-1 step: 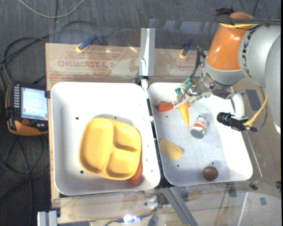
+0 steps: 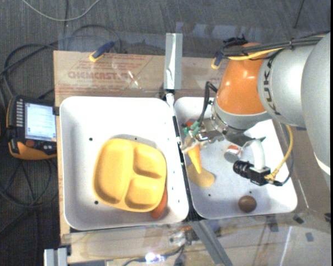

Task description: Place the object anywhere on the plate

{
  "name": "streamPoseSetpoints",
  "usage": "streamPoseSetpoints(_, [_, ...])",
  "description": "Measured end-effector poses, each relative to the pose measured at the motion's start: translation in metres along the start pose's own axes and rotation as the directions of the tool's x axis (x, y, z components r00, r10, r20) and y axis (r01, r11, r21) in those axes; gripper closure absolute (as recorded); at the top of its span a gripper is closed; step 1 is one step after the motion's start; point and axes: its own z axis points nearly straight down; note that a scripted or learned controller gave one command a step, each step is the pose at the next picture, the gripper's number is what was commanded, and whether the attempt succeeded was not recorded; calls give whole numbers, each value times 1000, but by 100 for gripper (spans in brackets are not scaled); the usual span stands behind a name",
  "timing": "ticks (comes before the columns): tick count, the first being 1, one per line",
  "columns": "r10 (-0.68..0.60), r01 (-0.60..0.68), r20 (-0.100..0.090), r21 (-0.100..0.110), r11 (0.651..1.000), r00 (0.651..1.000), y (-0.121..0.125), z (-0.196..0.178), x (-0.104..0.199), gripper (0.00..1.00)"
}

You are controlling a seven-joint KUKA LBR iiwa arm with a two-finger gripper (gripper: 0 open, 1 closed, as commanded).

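Camera view from above: far off to the claw's left, past the table's edge, an orange-cased handheld screen [image 2: 33, 127] lies on the carpet among black cables. Nearer, the left bin [image 2: 72, 165] carries a yellow divided plate [image 2: 131, 174], tilted a little, with something orange-red [image 2: 161, 205] peeking from under its lower right edge. The plate sits well to the claw's left and slightly lower, across the wall where the two bins meet.

The claw [image 2: 195, 139] is over the right bin [image 2: 277, 201], hard against that bin's left wall, hung under the orange band of the arm [image 2: 241, 90]. Green and orange bits show right at its tip; whether it is clenched or released I cannot tell. Just below the claw, touching or nearly so, lies an orange and tan object [image 2: 197, 166], a carrot-like piece ending in a rounded tan blob. Lower and to the claw's right, a small brown ball [image 2: 247, 204] rests near the bin's front wall.
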Motion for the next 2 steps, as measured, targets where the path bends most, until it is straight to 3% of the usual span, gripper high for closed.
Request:
streamPoseSetpoints(1, [-72,72,1,-1,997,997,-1,0,56,100])
streamPoseSetpoints(2, [-307,307,3,0,952,952,39,0,98,100])
